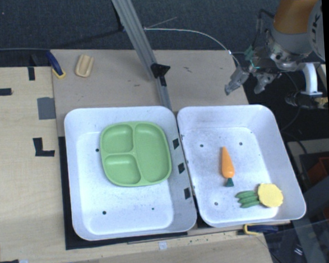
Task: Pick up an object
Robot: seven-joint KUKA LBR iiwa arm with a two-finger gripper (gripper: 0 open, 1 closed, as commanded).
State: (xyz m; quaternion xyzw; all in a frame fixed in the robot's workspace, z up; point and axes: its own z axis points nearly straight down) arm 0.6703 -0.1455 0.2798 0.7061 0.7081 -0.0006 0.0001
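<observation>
Claw (250,81) hangs above the counter (205,77) just past the far edge of the right bin (208,119), its two fingers spread apart with nothing between them. Inside that bin a carrot (227,163) lies near the middle, while a yellow flower-shaped toy (269,195) and green pea pods (248,198) touch by the near right corner. A green divided plate (135,153) rests in the left bin (82,162)

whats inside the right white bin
The right shallow white bin holds an orange toy carrot, a green toy pea pod and a round yellow toy piece touching the pod. Whether the yellow piece hides part of the pod is unclear.
</observation>
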